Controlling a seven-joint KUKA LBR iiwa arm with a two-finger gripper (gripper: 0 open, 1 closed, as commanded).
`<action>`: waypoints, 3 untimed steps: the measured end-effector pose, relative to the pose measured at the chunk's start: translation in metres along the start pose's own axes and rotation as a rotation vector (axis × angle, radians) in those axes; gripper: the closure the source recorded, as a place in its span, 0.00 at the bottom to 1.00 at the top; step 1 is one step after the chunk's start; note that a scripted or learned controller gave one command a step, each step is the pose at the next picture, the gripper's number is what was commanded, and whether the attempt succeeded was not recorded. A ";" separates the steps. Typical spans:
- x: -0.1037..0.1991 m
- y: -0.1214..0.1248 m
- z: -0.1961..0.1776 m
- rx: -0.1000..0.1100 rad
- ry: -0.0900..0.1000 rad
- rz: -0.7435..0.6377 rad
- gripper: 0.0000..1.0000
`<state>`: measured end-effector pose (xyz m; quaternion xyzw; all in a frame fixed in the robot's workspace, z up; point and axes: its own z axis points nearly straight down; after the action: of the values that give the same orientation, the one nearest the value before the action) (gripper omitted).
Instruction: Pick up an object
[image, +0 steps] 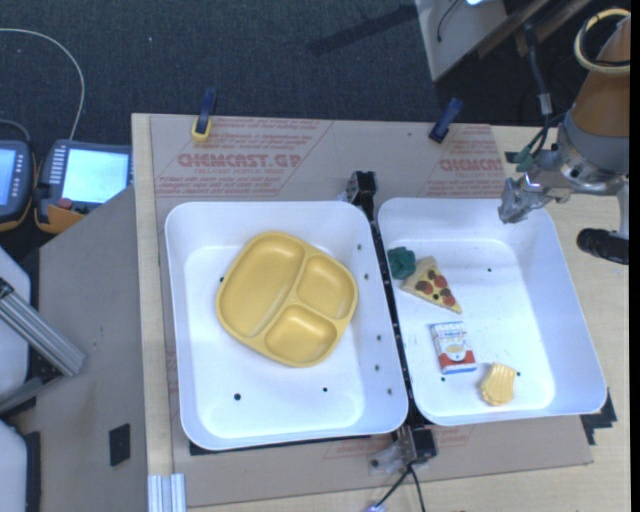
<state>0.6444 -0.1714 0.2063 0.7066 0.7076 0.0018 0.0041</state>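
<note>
My gripper (513, 205) hangs over the far rim of the right bin (570, 300), near its back right corner, with nothing seen between its fingers. In that bin lie a green toy piece (401, 262), a pizza slice (432, 283), a small red, white and blue carton (453, 348) and a yellow crinkled piece (498, 384). All of them rest to the left of and nearer than the gripper. The left bin (190, 330) holds a yellow divided plate (287, 297).
The bins sit on a cardboard sheet (300, 155) held by a yellow clamp (203, 122) and a blue clamp (445, 120). A black clip (361, 186) joins the bins at the back. Screens (90, 175) stand to the far left.
</note>
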 end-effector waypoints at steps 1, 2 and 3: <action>0.000 0.002 -0.044 0.000 0.000 0.000 1.00; 0.048 -0.008 -0.039 0.011 0.005 -0.003 1.00; 0.095 -0.027 -0.047 0.010 0.005 -0.003 1.00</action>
<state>0.6169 -0.0764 0.2524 0.7054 0.7088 0.0002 -0.0014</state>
